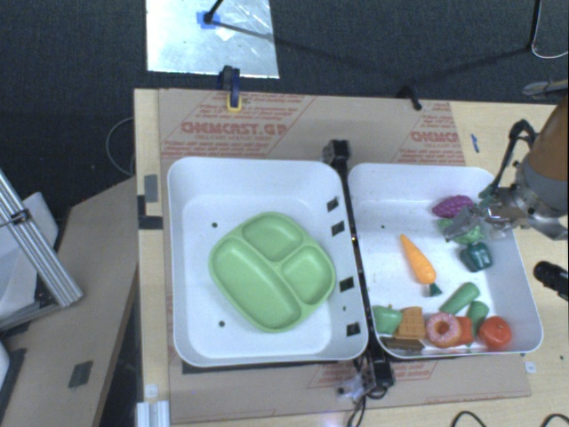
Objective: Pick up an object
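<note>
The bench [293, 118] is a flat tan board printed with red lettering, and on it sit two shallow white bins of smooth plastic with rounded corners. The left bin [191, 194] holds a pale green plate [271, 272], glossy, roughly oval, moulded into three compartments. The right bin [382, 194] holds the toy food, mostly gathered along its near wall. The arm [547, 172] enters from the right, grey with an orange patch at the picture's edge, and is cut off there. Its gripper [469, 228] sits low over the right bin's far right part, just beside a purple lump [453, 205] and a dark green pepper [477, 256]; the metal parts blur together with something green beneath them, so I cannot tell how the claw stands or whether it pinches anything. In the middle of that bin lies a tapered orange carrot [416, 258] with a green stub. Along the near wall: a green cucumber [460, 297], a green block [386, 318], a tan cracker [412, 321], a pink ring doughnut [443, 329] and a round red tomato [495, 331]. These touch or overlap, and their edges are hard to separate.
</note>
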Tool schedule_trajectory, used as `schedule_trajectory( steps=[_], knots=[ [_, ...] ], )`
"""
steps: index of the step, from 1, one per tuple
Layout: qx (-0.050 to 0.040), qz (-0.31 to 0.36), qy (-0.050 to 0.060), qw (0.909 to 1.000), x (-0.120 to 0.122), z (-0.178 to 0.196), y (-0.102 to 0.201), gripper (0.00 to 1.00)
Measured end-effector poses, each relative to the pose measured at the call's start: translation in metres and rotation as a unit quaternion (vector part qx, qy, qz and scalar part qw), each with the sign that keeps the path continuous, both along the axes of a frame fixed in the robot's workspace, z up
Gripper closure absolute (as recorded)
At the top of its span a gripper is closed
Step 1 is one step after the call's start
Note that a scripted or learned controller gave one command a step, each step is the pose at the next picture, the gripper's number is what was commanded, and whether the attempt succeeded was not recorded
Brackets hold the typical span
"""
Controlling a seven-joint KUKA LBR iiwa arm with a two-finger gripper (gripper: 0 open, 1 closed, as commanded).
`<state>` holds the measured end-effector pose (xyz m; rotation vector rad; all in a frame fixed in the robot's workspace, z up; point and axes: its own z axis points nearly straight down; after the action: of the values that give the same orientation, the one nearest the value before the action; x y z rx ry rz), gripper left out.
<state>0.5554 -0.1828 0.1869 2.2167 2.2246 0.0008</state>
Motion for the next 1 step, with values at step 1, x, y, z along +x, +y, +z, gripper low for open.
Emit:
schedule_trajectory(
  steps=[1],
  knots=[
    [0.0009, -0.001, 0.002, 1.0, -0.003, -0.0432, 0.0052, 0.0]
  ],
)
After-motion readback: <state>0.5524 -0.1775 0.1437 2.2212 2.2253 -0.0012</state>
